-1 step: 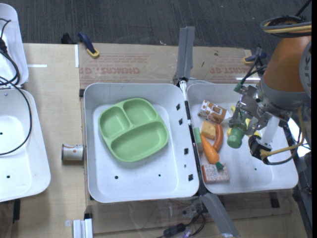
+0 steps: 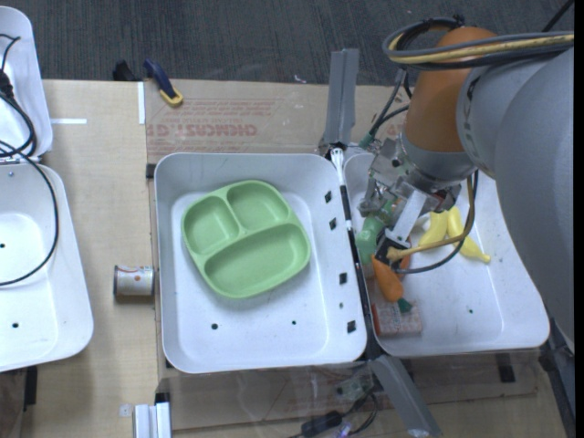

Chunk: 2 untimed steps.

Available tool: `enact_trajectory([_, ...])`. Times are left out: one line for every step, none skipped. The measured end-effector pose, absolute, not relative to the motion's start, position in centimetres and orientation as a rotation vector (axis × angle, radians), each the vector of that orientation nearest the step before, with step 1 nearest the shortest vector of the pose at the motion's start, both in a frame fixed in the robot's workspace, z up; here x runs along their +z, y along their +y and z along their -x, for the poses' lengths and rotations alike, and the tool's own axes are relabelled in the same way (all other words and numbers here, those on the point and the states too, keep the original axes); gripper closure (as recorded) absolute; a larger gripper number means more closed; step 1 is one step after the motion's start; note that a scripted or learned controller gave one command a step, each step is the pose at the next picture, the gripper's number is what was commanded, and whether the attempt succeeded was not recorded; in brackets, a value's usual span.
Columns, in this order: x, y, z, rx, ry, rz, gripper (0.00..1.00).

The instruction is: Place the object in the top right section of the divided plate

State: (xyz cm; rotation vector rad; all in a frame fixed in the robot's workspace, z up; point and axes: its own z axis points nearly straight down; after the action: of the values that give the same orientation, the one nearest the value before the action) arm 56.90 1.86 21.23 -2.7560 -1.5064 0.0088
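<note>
Your claw (image 2: 381,215) hangs over the right bin (image 2: 479,310), close to that bin's 9 o'clock wall. You cannot tell from this slant whether it is spread or pressed together, and nothing shows pinched in it. The green object (image 2: 368,238) lies just at the claw's 7 o'clock, against the same wall. A carrot (image 2: 389,282) sits at 6 o'clock from the claw, with a sponge block (image 2: 398,318) at 6 o'clock beyond that. The banana (image 2: 448,230) lies at the claw's 3 o'clock (partly under the wrist).

The divided plate (image 2: 190,235) rests in the left bin (image 2: 260,338), a little toward 10 o'clock from its middle. Out on the worktop (image 2: 91,158), a small can (image 2: 134,281) lies on its side at the left bin's 9 o'clock.
</note>
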Motion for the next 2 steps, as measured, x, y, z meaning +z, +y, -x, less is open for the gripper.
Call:
enact_trajectory([26.5, 1.6, -56.2, 0.008, -1.523, 2.748, 1.0])
enact_trajectory([26.6, 9.9, -62.2, 0.008, -1.582, 2.715, 1.0])
